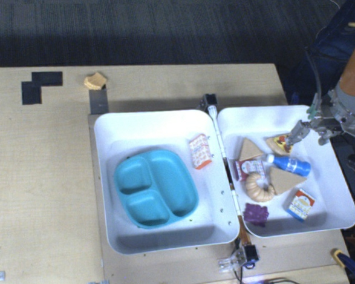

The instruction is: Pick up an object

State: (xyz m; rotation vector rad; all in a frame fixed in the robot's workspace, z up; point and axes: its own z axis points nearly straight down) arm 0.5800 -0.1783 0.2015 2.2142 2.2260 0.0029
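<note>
The two shallow white plastic bins sit side by side on the pale wooden counter [42,196]. The left bin [114,234] holds a turquoise divided plastic tray [155,187] and a small red-and-white printed packet [200,151] near its upper right corner. The right bin [338,209] holds the clutter: a tan triangular wedge [248,147], a blue bottle with a white cap [290,164], a pale ring-shaped doughnut toy [261,189], a small purple lump [256,213], a small white-and-orange carton [300,205] and a little yellow-and-red item [279,143] near the upper middle of that bin.

The grey arm enters at the right edge of the frame, and its end effector [310,130] hangs over the upper right part of the right bin. Its two fingers look spread apart, one slanting down-left to a tip just beside the yellow-and-red item, the other to the right of it. Nothing shows between them, so it has hold of nothing.

As for progress, the pick appears to be at the approach stage: the arm is over the bin of objects, but no object is gripped or raised. The nearest candidates seem to be the yellow-and-red item and the blue bottle just below. What is left is the descent, the closing on one thing and the lift clear of the bin.
</note>
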